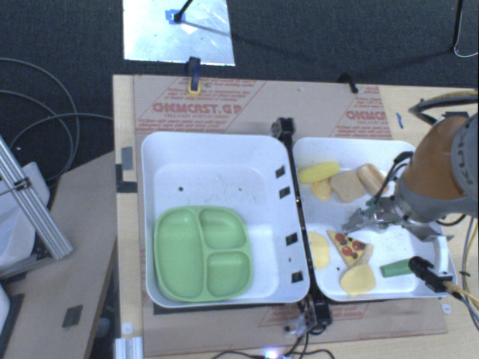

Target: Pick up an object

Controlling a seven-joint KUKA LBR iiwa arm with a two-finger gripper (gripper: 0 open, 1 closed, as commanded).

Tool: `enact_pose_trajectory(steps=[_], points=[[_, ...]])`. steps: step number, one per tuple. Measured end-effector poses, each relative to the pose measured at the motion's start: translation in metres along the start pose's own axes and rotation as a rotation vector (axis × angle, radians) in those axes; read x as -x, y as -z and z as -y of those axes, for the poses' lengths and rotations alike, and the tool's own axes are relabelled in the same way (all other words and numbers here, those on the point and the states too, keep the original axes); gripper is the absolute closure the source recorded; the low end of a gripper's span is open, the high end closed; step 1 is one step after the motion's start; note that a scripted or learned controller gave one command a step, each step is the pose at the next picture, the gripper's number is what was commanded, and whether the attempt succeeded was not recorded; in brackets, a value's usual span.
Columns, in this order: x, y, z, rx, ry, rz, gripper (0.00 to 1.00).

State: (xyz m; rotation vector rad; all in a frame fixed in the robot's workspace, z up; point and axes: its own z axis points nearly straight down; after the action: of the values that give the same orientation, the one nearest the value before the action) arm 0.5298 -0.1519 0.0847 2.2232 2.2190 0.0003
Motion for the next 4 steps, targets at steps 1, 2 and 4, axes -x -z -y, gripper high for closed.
enact_pose_trajectory(steps=[1,2,4], points=[[-0.004,0.001,0.043,0.003,0.002,0.001,0.00],[-0.058,0.000,-0.005,0.005,0.012,-0.001,0.00],[0.054,0.001,-0.117,0.009,0.009,0.003,0.00]])
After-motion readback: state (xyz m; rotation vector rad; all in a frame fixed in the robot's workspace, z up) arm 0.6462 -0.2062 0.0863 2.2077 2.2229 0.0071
